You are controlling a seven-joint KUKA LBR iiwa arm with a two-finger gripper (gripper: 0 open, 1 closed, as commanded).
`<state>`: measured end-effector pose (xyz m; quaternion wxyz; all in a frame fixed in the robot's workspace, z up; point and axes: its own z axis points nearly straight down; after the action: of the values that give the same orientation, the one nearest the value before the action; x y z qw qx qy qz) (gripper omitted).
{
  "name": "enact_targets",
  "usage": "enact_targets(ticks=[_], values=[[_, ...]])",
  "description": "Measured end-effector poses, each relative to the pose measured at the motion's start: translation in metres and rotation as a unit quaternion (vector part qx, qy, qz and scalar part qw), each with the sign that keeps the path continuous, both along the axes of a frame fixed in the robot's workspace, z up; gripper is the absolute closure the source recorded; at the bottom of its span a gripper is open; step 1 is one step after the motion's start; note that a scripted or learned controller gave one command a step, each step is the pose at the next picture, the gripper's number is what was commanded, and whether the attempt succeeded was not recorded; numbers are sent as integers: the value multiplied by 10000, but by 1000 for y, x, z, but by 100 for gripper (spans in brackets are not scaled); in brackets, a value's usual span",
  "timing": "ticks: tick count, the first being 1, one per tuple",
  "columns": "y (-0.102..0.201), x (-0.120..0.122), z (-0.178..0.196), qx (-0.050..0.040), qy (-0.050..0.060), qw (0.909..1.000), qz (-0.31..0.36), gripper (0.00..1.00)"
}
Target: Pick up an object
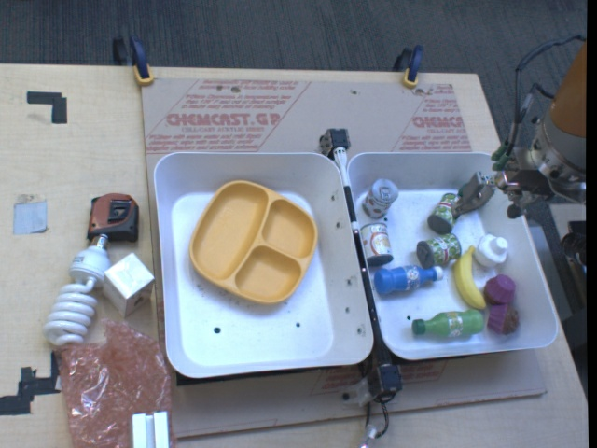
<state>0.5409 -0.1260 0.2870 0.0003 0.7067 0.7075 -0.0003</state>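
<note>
Over the right shallow white plastic bin [536, 329], the grey metal gripper [476, 192] hangs at the far edge, its fingers parted and gripping nothing, just beside a small dark green can [443, 212], while a smooth curved yellow banana [468, 280] lies nearer me.

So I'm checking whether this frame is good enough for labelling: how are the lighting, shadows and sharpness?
In the camera view, light is even and soft; the yellow tray casts only a faint shadow in the left bin. The banana and blue bottle read clearly, the can labels are too small to read, and the gripper looks slightly soft.
</note>
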Motion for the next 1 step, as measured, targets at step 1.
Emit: enact_targets(ticks=[1], values=[[-13, 59, -113, 1, 2, 10000, -7, 0]])
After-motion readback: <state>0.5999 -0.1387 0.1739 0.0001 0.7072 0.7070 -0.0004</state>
